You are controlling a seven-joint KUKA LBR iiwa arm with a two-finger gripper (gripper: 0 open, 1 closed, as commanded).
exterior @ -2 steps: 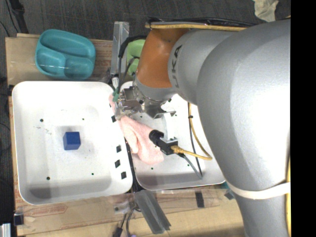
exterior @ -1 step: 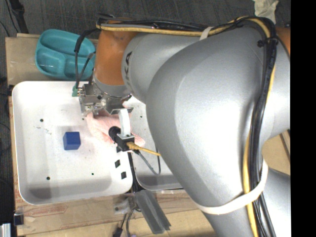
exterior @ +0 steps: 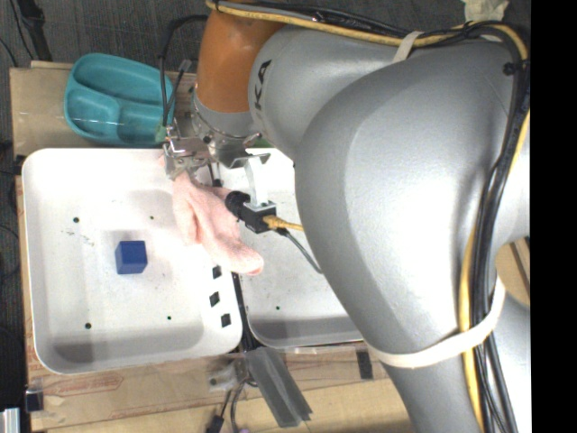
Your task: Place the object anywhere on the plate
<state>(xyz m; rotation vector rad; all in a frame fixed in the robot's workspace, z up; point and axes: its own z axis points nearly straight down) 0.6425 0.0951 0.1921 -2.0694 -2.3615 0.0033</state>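
We look down at a slant from one fixed camera above the bench. The left bin (exterior: 54, 242) sits open to us. The arm (exterior: 397, 197), close under the lens, covers most of the right bin (exterior: 297, 323).

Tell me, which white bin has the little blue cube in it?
The left bin: the blue cube sits on its floor. The right bin lies mostly under the arm.

1. Pale pink cloth (exterior: 215, 224), hanging just below the pincer (exterior: 187, 162).
2. Solid blue cube (exterior: 132, 256), down-left of the pincer.
3. Teal plate (exterior: 113, 99), up-left of it.
4. White bin (exterior: 54, 206) beneath, speckled with small dark dots.
5. Grey arm (exterior: 388, 188), orange band (exterior: 230, 57) above the pincer.
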